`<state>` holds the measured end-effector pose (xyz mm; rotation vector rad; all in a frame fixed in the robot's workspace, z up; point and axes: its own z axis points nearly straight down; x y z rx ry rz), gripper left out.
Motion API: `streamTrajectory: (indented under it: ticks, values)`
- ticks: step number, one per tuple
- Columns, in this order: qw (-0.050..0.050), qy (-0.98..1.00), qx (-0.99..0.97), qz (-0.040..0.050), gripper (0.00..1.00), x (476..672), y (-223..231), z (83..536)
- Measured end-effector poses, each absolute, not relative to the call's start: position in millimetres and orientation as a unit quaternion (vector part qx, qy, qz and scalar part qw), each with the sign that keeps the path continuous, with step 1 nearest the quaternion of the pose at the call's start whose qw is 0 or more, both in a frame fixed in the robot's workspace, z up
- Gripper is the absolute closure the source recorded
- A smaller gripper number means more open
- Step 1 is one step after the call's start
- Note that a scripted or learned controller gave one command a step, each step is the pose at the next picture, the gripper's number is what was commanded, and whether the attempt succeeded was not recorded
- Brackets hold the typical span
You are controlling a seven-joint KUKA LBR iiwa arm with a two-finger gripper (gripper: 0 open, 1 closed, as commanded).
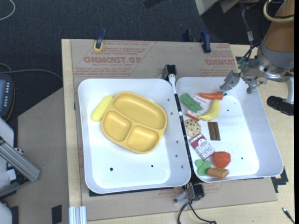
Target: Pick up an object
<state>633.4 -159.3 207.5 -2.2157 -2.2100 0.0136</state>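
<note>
Camera view, looking down at a slant. My end effector (239, 81) hangs over the far right corner of the right bin (254, 139); fingers spread, nothing between them. One fingertip is close above the orange carrot (211, 96); touching or not, I cannot tell.

Right bin, left half, far to near: green leafy piece (191, 101) beside the carrot, yellow banana (212, 111) just below it, round cookie (192, 127), brown chocolate bar (213, 130), red-and-white carton (202, 146), red tomato (222, 159), a small green piece (202, 165) and an orange sausage-like piece (217, 172) at the near rim.

Left bin (93, 162): yellow divided plate (134, 122), tilted, with a corn cob (101, 108) touching its left edge.

Both bins rest on the cardboard-covered counter (140, 55).
</note>
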Motion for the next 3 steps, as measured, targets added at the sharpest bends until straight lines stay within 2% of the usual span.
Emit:
streamTrajectory:
  ticks: [1,3]
  values:
    - [0.0,-0.707,-0.707,-0.0001,0.0,636.4,-159.0,216.7]
    - [0.003,-0.708,-0.707,0.0015,0.0,650.6,-148.2,111.0]
